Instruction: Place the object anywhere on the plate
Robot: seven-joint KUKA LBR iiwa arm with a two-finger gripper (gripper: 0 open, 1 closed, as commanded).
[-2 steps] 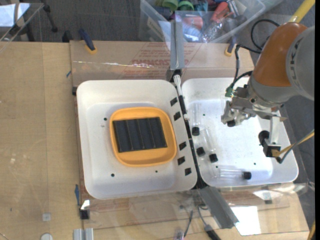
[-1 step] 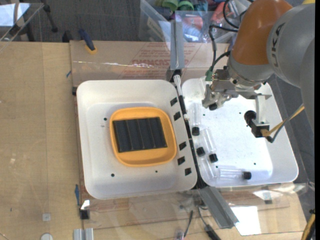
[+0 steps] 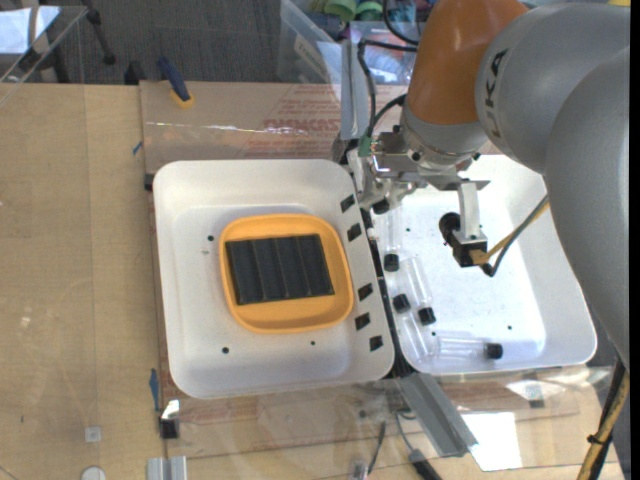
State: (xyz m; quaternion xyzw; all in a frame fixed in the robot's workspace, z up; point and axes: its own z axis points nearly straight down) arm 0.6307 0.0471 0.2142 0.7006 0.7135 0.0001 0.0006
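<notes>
Plate [image 3: 290,316]: orange, rounded-rectangle, raised rim, sitting approx. centre of the left bin [image 3: 190,308], long side running left-right. Black ribbed slab [image 3: 278,268] lies flat inside it, covering most of the floor, so only the rim and a narrow orange border show. The slab has parallel grooves and a matte finish. Whether it is a loose item or an insert can't be resolved.

Gripper [image 3: 383,193]: hangs over the divide between the bins, at the upper left corner of the right bin [image 3: 520,298], apart from plate and slab. It is largely masked by the wrist and orange band above it, so whether it is open or closed can't be told. Nothing is seen held.

Arm body covers the upper right of the right bin and is cut off by the frame at right.

Open room: a bare white margin runs all round the plate, widest at left and below. The right bin floor is mostly free and holds a few small black pieces [image 3: 425,315] near its left wall, too small to identify.

Bins are smooth white plastic with rounded corners; the surface [image 3: 70,268] is pale wood, bare at left. A clear tub [image 3: 310,13] of mixed clutter stands behind, cropped at top.
</notes>
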